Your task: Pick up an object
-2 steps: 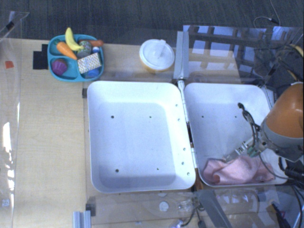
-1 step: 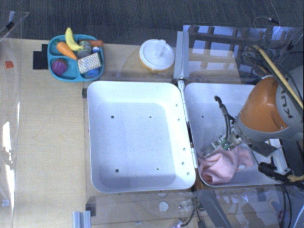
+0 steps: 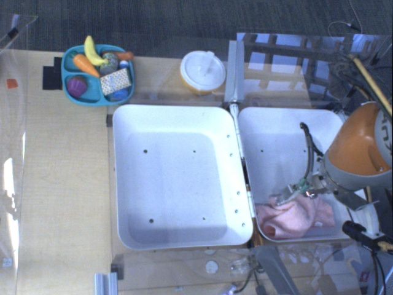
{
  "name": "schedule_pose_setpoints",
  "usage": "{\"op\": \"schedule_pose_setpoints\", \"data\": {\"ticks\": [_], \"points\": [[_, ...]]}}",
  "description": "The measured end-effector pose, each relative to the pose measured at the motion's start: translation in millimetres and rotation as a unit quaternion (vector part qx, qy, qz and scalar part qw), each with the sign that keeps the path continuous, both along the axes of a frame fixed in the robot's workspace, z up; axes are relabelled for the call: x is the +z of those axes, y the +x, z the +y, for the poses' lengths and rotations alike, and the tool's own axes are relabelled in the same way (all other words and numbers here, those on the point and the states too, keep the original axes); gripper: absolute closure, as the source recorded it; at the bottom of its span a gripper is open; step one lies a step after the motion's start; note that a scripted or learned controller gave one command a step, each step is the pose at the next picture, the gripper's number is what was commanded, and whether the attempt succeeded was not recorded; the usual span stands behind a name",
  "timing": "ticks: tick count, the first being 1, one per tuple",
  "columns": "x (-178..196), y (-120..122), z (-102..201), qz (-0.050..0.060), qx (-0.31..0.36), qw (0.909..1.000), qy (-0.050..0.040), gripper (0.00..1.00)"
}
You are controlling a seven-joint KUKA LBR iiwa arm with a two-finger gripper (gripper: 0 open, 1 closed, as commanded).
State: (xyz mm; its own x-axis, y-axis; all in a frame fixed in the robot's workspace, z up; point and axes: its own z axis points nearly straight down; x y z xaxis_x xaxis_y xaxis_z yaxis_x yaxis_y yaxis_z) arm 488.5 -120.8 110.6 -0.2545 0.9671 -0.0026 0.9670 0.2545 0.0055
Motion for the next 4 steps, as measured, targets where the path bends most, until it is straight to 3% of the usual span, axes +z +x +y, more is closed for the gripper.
{"op": "schedule_pose_setpoints", "data": {"ticks": [1,2,3,4], "points": [[-19.2,3.4,27.3,-0.006,-0.017,0.9998,-0.0016,0.00],[4.9,-0.6,27.4,0.001,0.122,0.9925,0.0000,0.00],[74.3,0.0,43.1,0.001,0.210,0.9776,-0.0005,0.00],[56.7,-0.9,-11.0,0.002,0.120,0.9927,-0.0003,0.00]]}}
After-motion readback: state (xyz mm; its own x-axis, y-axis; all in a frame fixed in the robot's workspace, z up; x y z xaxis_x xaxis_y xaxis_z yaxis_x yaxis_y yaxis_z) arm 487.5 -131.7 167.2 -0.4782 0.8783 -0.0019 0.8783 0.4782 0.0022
